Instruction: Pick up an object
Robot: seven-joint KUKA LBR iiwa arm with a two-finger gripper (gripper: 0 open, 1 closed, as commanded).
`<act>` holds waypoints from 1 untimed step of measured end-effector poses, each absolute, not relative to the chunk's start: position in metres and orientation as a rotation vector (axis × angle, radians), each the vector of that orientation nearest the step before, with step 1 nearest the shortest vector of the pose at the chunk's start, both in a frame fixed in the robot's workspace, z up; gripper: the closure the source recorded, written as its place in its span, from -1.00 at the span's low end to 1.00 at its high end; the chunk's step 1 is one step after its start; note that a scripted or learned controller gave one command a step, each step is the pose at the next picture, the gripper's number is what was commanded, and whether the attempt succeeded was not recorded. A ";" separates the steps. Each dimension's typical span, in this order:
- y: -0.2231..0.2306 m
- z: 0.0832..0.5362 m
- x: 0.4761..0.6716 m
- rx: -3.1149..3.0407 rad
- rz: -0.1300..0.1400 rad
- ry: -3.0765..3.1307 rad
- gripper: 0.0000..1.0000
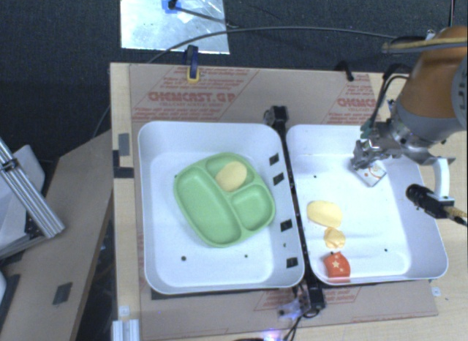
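In the right bin [409, 259] lie a yellow oval piece [324, 213], a smaller yellow piece [334, 238] below it, and a red piece [337, 266] at the front edge. My gripper [365, 160] hangs over the bin's back right part, up and to the right of the yellow oval piece and apart from it. A small white thing with a red mark [374, 173] sits right under the fingertips. The left bin [168, 259] holds a green divided tray [212, 219] with a yellow piece [232, 176] in its top compartment.
The grey arm with its orange band [431, 83] comes in from the right above the right bin. A black divider with clips [289, 186] runs between the bins. A metal frame [25, 193] stands at the far left.
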State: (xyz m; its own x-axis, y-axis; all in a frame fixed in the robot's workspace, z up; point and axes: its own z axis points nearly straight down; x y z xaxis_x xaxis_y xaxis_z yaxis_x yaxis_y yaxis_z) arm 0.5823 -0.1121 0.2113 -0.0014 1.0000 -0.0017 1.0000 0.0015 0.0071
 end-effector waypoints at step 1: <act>-0.112 0.261 0.584 2.212 0.006 2.222 1.00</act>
State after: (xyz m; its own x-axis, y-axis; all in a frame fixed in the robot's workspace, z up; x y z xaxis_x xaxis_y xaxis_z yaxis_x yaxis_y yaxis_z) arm 0.5839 -0.1124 0.2606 -0.0043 1.0000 -0.0014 1.0000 0.0043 0.0072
